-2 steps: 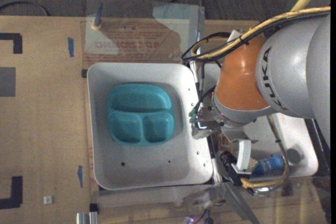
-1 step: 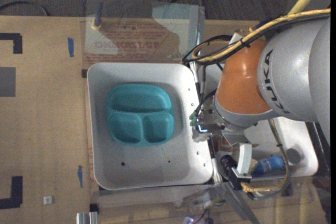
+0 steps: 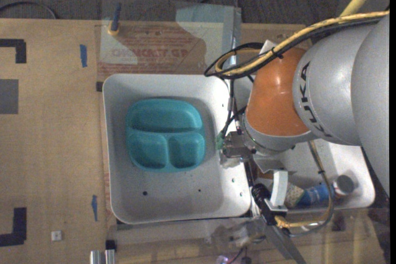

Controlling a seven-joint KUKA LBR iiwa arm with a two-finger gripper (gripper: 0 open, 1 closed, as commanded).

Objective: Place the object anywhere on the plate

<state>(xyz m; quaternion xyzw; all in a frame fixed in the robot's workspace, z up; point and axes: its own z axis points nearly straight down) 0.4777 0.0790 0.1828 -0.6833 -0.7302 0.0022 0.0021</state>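
The teal plate (image 3: 148, 148) with three compartments is lying in the left bin (image 3: 161, 195), toward the upper side of the view. The arm is reaching over the right bin (image 3: 349, 161), and the gripper (image 3: 230, 146) is hanging at the rim where the two bins are meeting; whether it is open or closed, I cannot tell. A small green thing (image 3: 219, 143) is showing at its left edge, just beside the plate but not on it, and it is not clear if it is being held. A blue bottle-like thing (image 3: 312, 196) is lying in the right bin near a grey round piece (image 3: 344, 184). Both bins are standing on the desk (image 3: 49, 151).
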